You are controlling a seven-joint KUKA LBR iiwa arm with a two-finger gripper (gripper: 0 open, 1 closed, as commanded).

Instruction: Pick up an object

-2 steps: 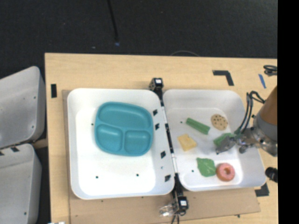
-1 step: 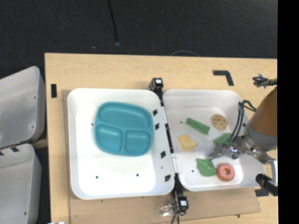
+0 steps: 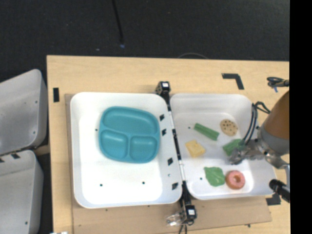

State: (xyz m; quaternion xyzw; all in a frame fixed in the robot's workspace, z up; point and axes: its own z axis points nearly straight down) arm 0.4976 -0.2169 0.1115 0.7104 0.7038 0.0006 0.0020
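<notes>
**A:** How far along is the pick?

**B:** Not done, as far as I can judge. The claw (image 3: 239, 155) is down in the right bin (image 3: 209, 104), at the near edge of a dark green leafy piece (image 3: 232, 146). It looks to be touching or overlapping that piece, but nothing is visibly lifted.

**A:** Is the claw spread or pinched?

**B:** I cannot tell. The metal parts blur together against the green piece, so whether it has anything between them is not readable. Grasping and lifting are both, in my view, left to do.

**A:** What else could it go for?

**B:** All in the same bin: a long green vegetable piece (image 3: 206, 131), a speckled cookie (image 3: 228, 126) near the far side, a yellow wedge like cheese (image 3: 195, 148), a flat light green leaf (image 3: 214, 175) and a pink doughnut (image 3: 236, 180) just beside it. The leaf and doughnut lie nearer the front wall; the leafy piece sits between the cookie and the doughnut.

**A:** And the left bin (image 3: 83, 179)?

**B:** It carries a teal divided plate (image 3: 129, 134) with three compartments.

**A:** The surroundings?

**B:** Both bins sit side by side on a pale wooden worktop (image 3: 117, 74) with black corner marks. Beyond it is dark floor (image 3: 195, 18) with a thin cable, and light grey panels (image 3: 19, 111) stand off to the left.
</notes>
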